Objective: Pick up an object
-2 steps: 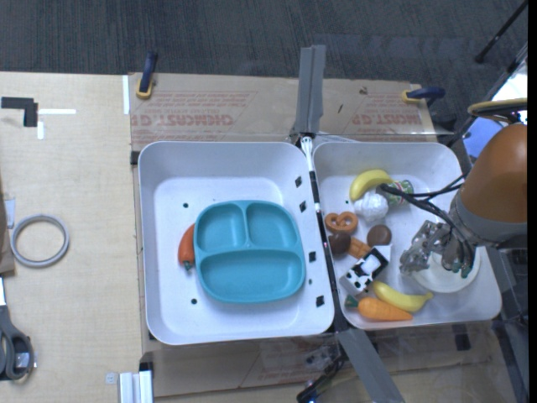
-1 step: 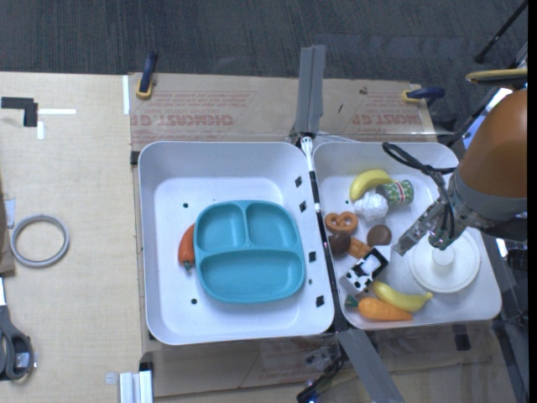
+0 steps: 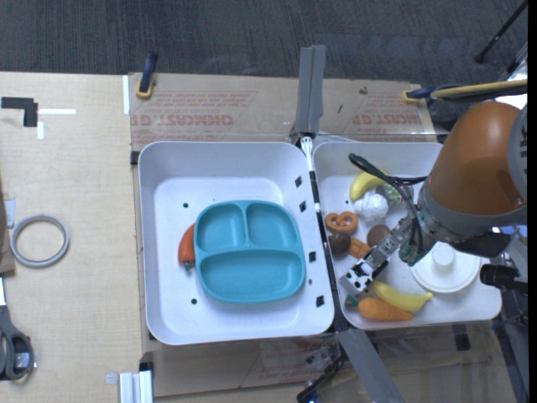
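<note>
2 shallow white plastic bins on the table. Left bin [image 3: 159, 250]: 1 teal three-section plastic plate [image 3: 249, 250], 1 orange toy carrot [image 3: 186, 247] tucked at its left edge. Right bin [image 3: 470, 309]: 2 yellow toy bananas [image 3: 367, 184] [image 3: 401, 295], 1 brown pretzel [image 3: 341, 222], 1 orange toy vegetable [image 3: 383, 310], 1 white round lid [image 3: 443, 269], a few small bits. Gripper [image 3: 369, 267] sits low among the right-bin items, just above the lower banana; can't tell its opening or any hold.

Dark grey carpet floor [image 3: 210, 15] across the far side. Light wood counter [image 3: 67, 183] at left, carrying a roll of tape [image 3: 38, 240], scissors [image 3: 13, 351] near the edge, black bracket [image 3: 23, 107] far-left. Brown cardboard sheet [image 3: 218, 112] on the counter, clamped far-left by a clip [image 3: 148, 75]. Even lighting.
</note>
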Controlling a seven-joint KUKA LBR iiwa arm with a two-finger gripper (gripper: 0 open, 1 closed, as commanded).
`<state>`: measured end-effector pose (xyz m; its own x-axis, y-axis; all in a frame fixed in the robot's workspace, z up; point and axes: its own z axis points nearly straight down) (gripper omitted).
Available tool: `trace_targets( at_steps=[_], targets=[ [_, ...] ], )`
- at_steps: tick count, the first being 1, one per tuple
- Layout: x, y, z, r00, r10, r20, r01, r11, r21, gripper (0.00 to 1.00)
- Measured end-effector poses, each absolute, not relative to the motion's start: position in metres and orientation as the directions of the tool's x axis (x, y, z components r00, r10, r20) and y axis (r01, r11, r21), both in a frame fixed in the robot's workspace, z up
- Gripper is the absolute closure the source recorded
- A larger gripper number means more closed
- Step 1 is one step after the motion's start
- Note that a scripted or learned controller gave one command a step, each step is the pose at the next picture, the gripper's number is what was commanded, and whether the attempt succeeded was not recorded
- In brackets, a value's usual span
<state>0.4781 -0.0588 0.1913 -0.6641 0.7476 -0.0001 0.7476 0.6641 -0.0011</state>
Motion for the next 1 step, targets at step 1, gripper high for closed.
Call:
trace_targets(
  at_steps=[1],
  targets=[
    [0.4785, 0.0018, 0.1910, -0.897, 0.442, 0.000, 0.442, 0.897, -0.001, 1.00]
  ],
)
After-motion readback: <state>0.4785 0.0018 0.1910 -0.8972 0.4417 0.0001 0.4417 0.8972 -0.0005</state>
